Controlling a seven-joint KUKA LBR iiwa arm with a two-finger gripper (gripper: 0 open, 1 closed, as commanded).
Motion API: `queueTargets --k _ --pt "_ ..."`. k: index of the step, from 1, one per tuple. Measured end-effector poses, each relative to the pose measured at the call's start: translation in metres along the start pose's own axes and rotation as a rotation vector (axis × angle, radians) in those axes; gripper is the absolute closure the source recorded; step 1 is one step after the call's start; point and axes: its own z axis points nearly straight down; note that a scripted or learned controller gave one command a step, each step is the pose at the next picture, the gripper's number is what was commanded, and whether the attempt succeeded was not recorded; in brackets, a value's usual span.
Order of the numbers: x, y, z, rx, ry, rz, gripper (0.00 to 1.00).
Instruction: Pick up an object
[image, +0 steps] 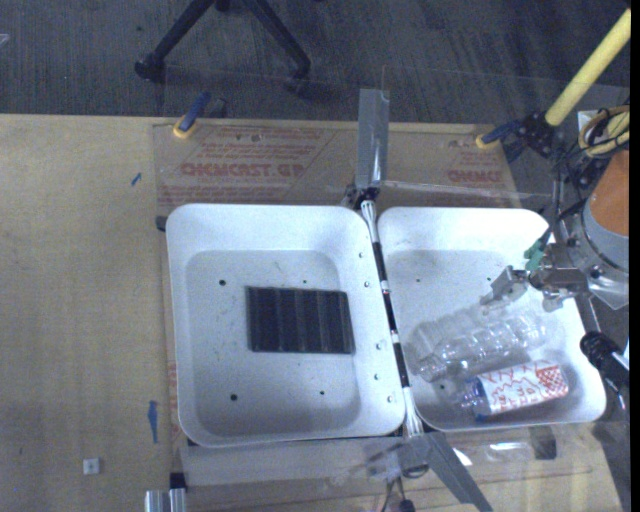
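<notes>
Over the right white bin (440, 235), the hand (500, 288) hovers, fingers narrowly parted and holding nothing, just above the clear crumpled plastic bottle (480, 343) beside a red-patterned tube (520, 388).

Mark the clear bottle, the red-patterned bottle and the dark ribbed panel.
clear bottle (480, 343), camera view, mid-body.
red-patterned bottle (522, 387), camera view, label.
dark ribbed panel (300, 320), camera view, centre.

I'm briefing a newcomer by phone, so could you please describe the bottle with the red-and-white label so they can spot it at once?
Find the right-hand white bin, where the gripper reaches in. Two bottles lie along its near edge. Yours, the labelled bottle, lies nearest the camera; the clear plastic bottle beside it has no label.
</notes>
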Motion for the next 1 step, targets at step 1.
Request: queueTargets --k 1 --pt "-0.0506 0.0137 0.1015 0.000 0.000 -0.028 0.00"
